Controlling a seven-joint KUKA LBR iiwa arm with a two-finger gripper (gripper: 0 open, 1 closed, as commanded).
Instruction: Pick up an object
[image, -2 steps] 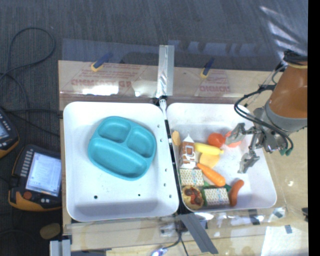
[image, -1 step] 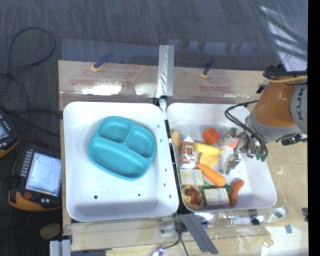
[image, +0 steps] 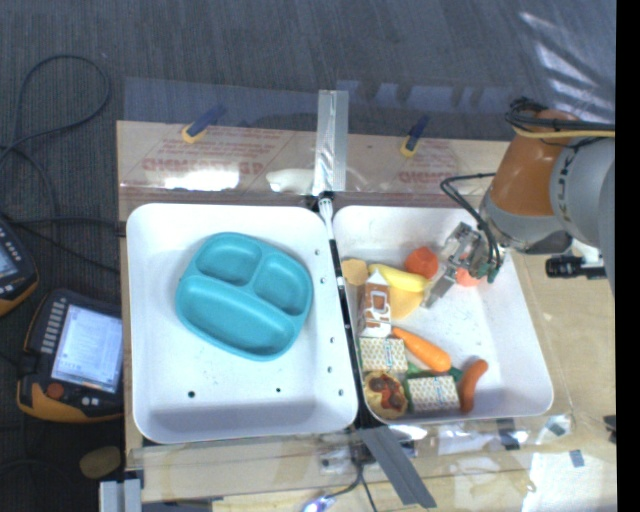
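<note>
The jaws (image: 452, 270) hang low in the right bin (image: 520, 330), near its back. You cannot tell if they are apart or together, and nothing can be seen held in them. A small red thing (image: 468, 279) sits right beside them, and a round orange-red toy (image: 422, 262) lies just to their left. Next to that toy is a yellow banana (image: 398, 278). A little brown and white box (image: 376, 304) stands by the bin's left wall. In front of it lies an orange carrot (image: 427, 350). Closer to the front edge are a cracker-like square (image: 382, 353), a green packet (image: 432, 391), a red sausage (image: 472, 378) and a small round pie (image: 385, 392). The grey arm (image: 560, 190) with its orange band reaches in from the right. The left bin (image: 160, 400) holds a blue tray (image: 245, 293) with three parts, lying flat in the middle. Both bins sit side by side on the tabletop (image: 150, 155).
</note>
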